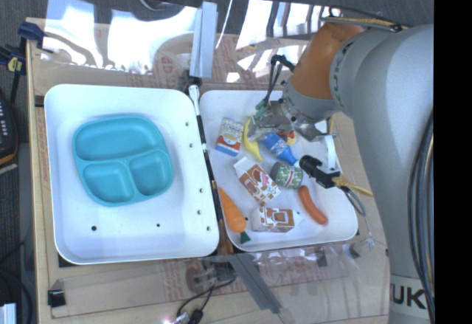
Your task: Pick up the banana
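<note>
we see grey metal claw (267, 117) down over curved yellow banana (251, 145) in right shallow white bin (214, 105), claw opening we can't tell, orange carrot (233, 213) at bin's front edge

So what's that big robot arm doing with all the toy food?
The grey arm has reached into the right bin, and its gripper sits right over the banana, which is lying among other toy food: a carrot, a sausage and small cartons. It hasn't lifted the banana yet. The left bin holds a blue divided tray.
</note>
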`<action>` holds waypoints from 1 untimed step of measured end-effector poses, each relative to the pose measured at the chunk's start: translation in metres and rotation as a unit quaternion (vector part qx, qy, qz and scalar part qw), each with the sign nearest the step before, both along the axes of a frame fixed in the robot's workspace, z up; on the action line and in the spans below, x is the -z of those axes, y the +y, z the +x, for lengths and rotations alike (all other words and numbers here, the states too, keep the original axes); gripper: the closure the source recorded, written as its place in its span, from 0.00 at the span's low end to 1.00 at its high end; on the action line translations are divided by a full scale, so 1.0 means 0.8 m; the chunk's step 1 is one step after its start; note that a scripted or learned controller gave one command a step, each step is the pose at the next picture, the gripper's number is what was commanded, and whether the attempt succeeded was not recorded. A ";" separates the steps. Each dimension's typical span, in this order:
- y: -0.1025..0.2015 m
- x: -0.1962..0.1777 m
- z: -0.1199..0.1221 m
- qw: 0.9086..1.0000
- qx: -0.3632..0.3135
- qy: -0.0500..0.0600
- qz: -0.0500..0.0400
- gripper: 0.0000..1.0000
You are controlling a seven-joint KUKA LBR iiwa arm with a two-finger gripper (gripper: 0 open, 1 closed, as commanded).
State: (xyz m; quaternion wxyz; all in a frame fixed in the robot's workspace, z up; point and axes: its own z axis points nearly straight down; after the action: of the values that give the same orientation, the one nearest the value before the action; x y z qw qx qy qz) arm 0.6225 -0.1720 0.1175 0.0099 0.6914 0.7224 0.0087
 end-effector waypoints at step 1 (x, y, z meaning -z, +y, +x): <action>0.000 0.000 0.000 1.000 0.000 0.000 0.000 0.00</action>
State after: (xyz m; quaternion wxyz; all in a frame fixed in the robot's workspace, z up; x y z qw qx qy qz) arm 0.6225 -0.1717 0.1174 0.0097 0.6911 0.7226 0.0087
